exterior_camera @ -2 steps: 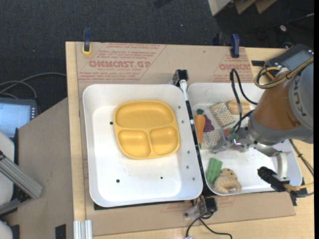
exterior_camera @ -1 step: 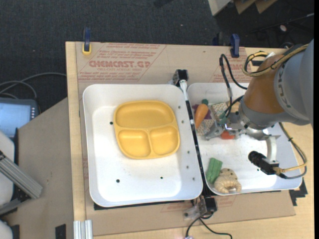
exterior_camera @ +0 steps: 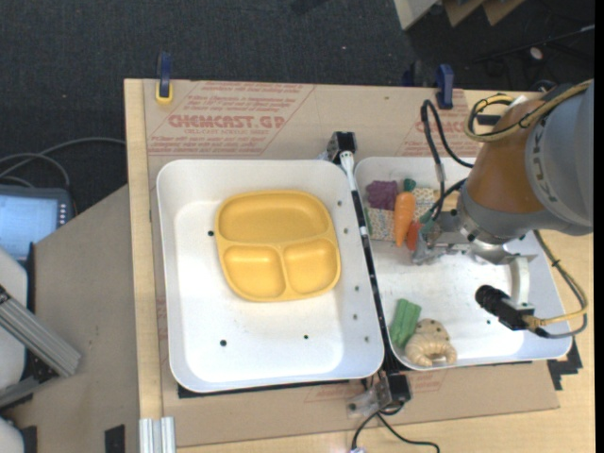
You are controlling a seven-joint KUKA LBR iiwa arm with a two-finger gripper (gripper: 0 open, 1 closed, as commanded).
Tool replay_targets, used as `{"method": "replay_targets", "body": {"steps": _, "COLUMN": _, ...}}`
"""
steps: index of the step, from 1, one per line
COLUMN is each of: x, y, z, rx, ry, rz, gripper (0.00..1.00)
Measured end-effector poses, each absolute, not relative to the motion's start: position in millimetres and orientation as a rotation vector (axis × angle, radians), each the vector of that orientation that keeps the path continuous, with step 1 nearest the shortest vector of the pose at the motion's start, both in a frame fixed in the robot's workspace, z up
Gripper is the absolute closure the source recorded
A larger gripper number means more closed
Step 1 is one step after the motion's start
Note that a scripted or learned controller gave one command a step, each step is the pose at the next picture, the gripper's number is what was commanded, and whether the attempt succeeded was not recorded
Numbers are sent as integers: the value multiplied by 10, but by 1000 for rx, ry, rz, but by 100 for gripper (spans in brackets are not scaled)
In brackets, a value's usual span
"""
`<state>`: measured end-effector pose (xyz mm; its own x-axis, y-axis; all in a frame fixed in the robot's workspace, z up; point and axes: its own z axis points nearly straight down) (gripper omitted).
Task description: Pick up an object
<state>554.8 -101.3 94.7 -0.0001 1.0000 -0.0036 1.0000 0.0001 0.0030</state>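
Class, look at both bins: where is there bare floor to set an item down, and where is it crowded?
Free: left bin floor in front of the yellow tray; right bin middle, between carrot and green piece. Crowded: right bin's far corner, by the end effector.

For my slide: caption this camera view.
Grey arm's gripper beside orange carrot in right white bin.

Yellow tray (exterior_camera: 278, 244); orange carrot (exterior_camera: 404, 216); purple piece (exterior_camera: 382, 193); white bins (exterior_camera: 179, 281).

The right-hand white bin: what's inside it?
The right bin holds a purple toy, a carrot, a green piece and a tan lumpy toy. The arm covers the bin's far right part.
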Motion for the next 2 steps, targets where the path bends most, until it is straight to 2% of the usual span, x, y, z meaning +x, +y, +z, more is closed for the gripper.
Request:
{"method": "replay_targets", "body": {"steps": 1, "x": 5547, "y": -1014, "z": 943, "rx": 2219, "ry": 2218, "rz": -1, "gripper": 0}}
{"method": "replay_targets", "body": {"steps": 2, "x": 5552, "y": -1016, "z": 1046, "rx": 2216, "ry": 2216, "rz": 1, "gripper": 100}}
